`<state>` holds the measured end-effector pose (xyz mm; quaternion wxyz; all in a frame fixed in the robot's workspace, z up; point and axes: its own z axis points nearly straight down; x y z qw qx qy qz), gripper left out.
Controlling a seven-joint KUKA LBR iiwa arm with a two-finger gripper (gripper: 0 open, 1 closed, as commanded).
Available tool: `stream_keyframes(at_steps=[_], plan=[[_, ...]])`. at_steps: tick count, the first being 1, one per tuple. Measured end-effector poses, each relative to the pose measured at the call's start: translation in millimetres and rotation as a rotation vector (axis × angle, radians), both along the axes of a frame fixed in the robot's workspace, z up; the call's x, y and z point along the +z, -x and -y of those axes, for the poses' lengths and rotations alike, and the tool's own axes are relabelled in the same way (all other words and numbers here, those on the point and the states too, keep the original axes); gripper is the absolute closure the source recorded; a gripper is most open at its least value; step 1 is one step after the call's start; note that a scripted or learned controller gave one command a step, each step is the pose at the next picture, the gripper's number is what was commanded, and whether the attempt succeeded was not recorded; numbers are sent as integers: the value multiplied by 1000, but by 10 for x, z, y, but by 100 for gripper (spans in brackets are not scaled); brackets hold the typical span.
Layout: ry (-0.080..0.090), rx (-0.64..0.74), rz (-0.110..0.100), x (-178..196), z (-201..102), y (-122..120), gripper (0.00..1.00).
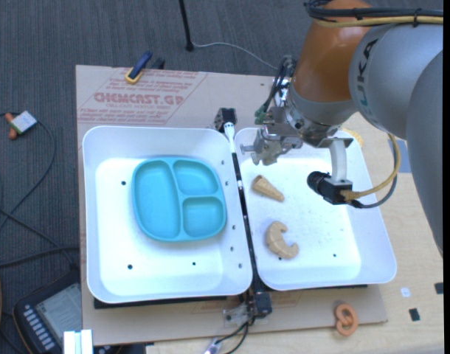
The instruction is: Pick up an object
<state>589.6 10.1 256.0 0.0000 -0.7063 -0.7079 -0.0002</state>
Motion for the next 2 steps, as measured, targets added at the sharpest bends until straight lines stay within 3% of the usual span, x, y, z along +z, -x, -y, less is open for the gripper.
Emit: stream_keyframes(at_steps=[1,2], plan=[[1,-1,-2,-127,-394,804,100],[2,-3,-3,-722,-215,92,100]])
